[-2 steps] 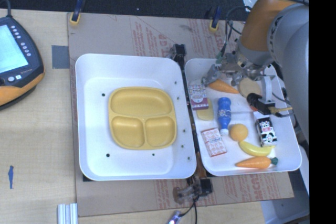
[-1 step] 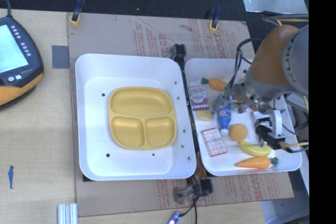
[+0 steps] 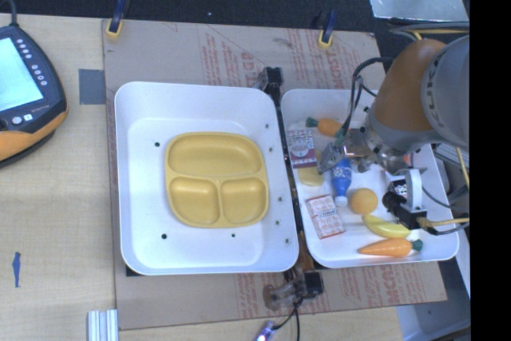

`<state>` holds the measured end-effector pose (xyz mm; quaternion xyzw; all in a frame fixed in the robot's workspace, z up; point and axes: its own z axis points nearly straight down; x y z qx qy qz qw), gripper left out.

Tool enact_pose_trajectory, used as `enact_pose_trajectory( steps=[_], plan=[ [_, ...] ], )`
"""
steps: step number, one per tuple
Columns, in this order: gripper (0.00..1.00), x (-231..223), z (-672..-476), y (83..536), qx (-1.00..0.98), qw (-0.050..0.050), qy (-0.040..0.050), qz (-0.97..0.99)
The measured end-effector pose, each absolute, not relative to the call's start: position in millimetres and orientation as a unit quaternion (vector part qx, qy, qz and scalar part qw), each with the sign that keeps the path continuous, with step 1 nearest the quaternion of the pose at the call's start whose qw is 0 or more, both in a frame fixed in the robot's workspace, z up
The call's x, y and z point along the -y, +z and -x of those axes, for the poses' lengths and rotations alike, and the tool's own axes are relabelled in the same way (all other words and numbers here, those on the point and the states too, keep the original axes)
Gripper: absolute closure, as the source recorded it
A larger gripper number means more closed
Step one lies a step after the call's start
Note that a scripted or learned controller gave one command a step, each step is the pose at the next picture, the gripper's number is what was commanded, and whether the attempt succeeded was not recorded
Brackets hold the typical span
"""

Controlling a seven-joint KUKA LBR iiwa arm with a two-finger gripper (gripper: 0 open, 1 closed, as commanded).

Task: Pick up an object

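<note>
Objects for the pick sit in the right bin (image 3: 447, 251): orange carrot (image 3: 386, 248) at 5 o'clock along the near rim, yellow banana (image 3: 386, 228) just above it, orange ball (image 3: 363, 200) mid-bin, blue-and-white bottle (image 3: 342, 178) at centre, small orange item (image 3: 328, 126) at 12 o'clock, two printed cards (image 3: 301, 146) (image 3: 325, 216) down the 9 o'clock side with a pale yellow piece (image 3: 310, 176) between them. Left bin (image 3: 136, 172) holds a yellow three-compartment tray (image 3: 216, 178), centred. Jaws (image 3: 345, 154) are low over the right bin's middle, right by the bottle top; can't tell how far open or whether anything is gripped. Counter: brown cardboard sheet (image 3: 207, 52) clamped at the far edge, tan wood beyond. Pendant (image 3: 24, 92) at 9 o'clock.
</note>
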<state>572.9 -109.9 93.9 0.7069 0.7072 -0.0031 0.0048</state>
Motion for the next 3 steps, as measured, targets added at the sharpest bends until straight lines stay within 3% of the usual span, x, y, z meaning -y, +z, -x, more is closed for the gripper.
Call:
enact_pose_trajectory(
  steps=[1, 2, 3],
  plan=[
    [0.0, 114.5, -573.5, 92.7, -0.709, 0.002, -0.0024, -0.706],
    [1.0, 114.4, -573.7, 102.5, -0.71, 0.001, -0.0028, -0.704],
    [1.0, 34.9, -629.7, 192.3, -0.709, -0.001, -0.0004, -0.705]
  ],
)
